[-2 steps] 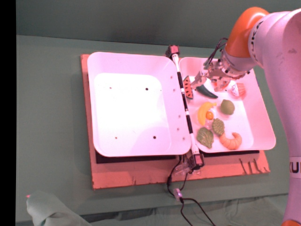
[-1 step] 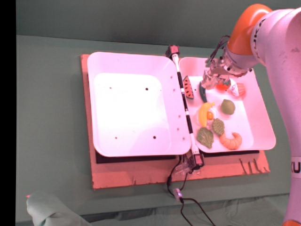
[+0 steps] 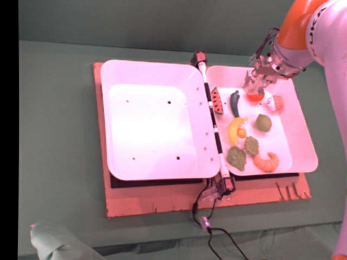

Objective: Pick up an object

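My gripper [image 3: 256, 86] hangs low over the far part of the right bin [image 3: 303, 145], directly above a red round fruit [image 3: 255, 97] and touching or nearly touching its top. A red and white slice [image 3: 275, 103] lies just right of that fruit, and a dark green curved vegetable [image 3: 235, 103] just left. Further left, a watermelon slice [image 3: 217, 101] rests by the bin's left wall. Nearer the camera lie a green lime [image 3: 264, 122], a banana [image 3: 233, 130] with a fried egg [image 3: 242, 131], a bumpy green piece [image 3: 251, 145], a leafy green piece [image 3: 236, 158] and an orange croissant [image 3: 267, 161].
The left bin [image 3: 116, 75] stands beside the right one, with a black and white divider bar [image 3: 212, 118] between them. Both sit on an orange board [image 3: 162, 199]. Cables [image 3: 209, 223] trail off the front edge. A grey-green cloth [image 3: 51, 242] lies at the bottom left.
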Robot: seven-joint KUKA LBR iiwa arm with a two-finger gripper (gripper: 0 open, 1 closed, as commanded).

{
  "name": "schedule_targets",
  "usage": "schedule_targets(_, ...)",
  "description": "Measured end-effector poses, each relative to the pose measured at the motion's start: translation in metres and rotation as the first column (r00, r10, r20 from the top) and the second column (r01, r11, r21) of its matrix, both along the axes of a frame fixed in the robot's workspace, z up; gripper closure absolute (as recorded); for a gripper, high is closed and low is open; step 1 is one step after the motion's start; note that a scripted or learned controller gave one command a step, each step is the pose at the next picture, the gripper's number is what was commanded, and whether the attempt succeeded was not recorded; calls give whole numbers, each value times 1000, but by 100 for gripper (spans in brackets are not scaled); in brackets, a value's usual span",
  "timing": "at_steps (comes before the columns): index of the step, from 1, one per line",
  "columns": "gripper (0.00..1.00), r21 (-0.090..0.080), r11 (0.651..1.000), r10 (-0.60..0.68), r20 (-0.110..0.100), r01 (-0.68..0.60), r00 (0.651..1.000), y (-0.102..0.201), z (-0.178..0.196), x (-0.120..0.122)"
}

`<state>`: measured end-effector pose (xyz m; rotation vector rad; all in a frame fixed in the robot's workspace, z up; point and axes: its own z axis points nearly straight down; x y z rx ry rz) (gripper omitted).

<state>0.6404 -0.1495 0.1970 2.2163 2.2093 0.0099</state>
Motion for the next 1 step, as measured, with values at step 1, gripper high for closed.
schedule_targets(1,100,0,1000,0,-1,0,1000,-6,48,-1)
